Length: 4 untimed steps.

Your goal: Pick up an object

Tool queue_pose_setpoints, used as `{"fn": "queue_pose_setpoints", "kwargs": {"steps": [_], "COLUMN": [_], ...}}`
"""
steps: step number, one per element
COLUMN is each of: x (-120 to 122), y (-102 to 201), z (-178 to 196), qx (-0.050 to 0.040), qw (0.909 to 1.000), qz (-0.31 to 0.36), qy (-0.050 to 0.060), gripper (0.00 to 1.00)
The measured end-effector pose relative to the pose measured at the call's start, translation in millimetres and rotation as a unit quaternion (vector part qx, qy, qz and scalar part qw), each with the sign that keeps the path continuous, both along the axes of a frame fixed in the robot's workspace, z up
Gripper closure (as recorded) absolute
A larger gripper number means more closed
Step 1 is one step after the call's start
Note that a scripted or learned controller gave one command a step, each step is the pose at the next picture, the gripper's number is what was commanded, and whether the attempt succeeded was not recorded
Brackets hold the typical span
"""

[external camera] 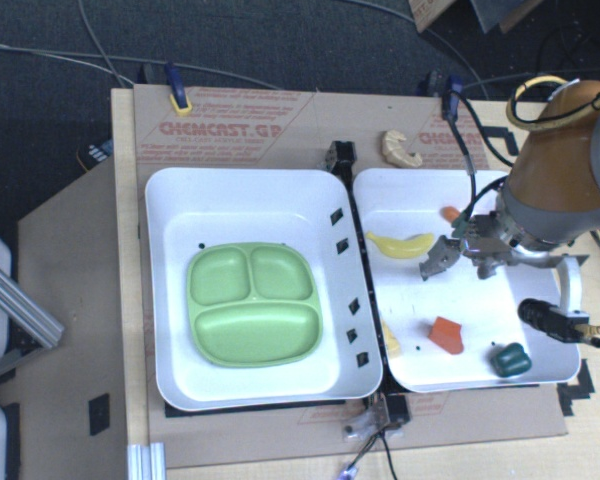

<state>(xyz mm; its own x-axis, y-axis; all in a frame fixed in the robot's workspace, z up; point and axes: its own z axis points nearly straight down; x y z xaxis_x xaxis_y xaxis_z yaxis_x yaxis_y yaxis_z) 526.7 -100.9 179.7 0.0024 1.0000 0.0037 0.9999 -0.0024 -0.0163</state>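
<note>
Nearest, green-teal object at right bin front edge; red block just left of it. Gripper above mid-bin, fingers slightly parted, nothing between them, tips just beside yellow banana. Small orange piece behind. Green divided plate in left bin. Beige piece beyond bins.

Even overhead light — soft shadows, mild blur, white bins glaring
</note>
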Motion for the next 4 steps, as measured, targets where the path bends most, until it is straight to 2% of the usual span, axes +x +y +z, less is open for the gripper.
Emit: {"fn": "queue_pose_setpoints", "kwargs": {"steps": [1,3,4], "x": [3,8,10], "y": [0,9,9], "z": [7,-95,-81], "qx": [-0.0009,-0.0004,-0.0009], "qw": [1.0000,1.0000,1.0000], "qz": [0.001,0.001,0.001], "qy": [-0.007,-0.004,-0.008], "gripper": [0.00,0.00,1.00]}}
